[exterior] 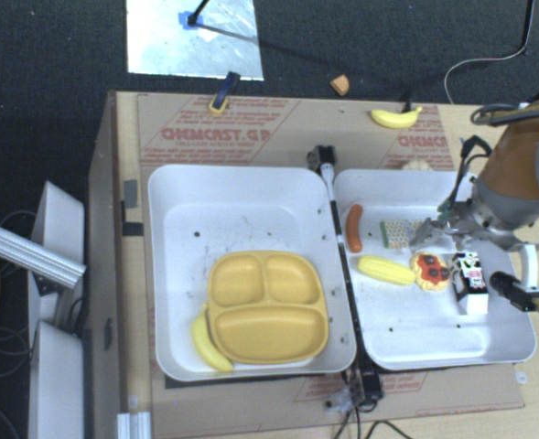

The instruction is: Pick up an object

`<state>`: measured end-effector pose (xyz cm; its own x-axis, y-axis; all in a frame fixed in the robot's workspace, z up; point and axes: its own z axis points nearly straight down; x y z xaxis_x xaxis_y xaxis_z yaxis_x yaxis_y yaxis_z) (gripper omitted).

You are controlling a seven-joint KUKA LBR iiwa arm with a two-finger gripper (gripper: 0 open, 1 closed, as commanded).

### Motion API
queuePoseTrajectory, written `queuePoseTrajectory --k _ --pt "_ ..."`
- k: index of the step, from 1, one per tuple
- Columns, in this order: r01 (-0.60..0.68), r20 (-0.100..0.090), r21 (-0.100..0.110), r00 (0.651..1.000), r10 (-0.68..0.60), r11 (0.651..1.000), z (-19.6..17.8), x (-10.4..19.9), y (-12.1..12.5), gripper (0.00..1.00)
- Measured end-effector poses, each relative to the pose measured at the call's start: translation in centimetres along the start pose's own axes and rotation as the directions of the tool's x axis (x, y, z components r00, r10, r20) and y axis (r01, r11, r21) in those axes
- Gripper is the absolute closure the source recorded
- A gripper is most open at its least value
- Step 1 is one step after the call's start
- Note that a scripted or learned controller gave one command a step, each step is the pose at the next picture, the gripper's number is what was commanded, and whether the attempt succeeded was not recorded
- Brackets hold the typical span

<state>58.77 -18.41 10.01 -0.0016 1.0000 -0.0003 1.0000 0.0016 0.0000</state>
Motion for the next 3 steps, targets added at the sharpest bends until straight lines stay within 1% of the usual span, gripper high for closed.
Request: queuePoseTrajectory --k 1,2,3 --pt "-0.001 0.0 -0.001 1.0 0.001 1.0 1.6 -2.0 -4.7 0.0" --pt "-0.001 0.0 -0.001 1.0 0.001 1.0 1.6 -2.2 -10.1 0.0" --pt "0.002 0.002 -0.007 1.0 -0.002 1.0 -12.3 -1.3 -0.4 0.0"
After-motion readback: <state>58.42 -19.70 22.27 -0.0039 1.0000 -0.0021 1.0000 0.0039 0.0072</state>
